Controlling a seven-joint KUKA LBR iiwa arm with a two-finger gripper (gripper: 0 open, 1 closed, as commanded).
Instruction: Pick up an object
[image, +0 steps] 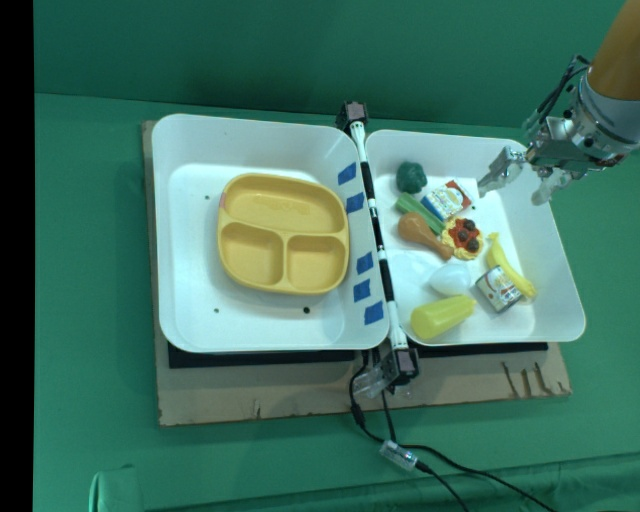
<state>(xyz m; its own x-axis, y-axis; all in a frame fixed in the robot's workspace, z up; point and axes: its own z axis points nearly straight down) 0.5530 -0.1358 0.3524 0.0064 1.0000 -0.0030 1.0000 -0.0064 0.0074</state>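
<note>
Your pickable objects all sit in the right bin, bunched toward its left and middle: a dark green broccoli piece at the far end, a small colourful packet just right of it, a green stalk-shaped toy beside that, then a brown drumstick lying at a slant with a little pizza slice touching its right end. Nearer to you lies a white egg, with a small can just right of it and a yellow banana running along the can's far-right side. A yellow lemon-like piece rests closest to the near rim. Your gripper hangs over the far right part of this bin, well apart from the pile, with its two fingers spread wide and nothing between them; one fingertip points down-left toward the packet, the other sits out by the bin's right rim. The grey arm with its orange band comes in from the upper right. Across the striped divider rod with its blue tape tabs, the left bin holds a yellow compartment tray, lying flat in the middle. Both bins rest on a cardboard sheet over the green bench, and black cables trail off the near edge.
</note>
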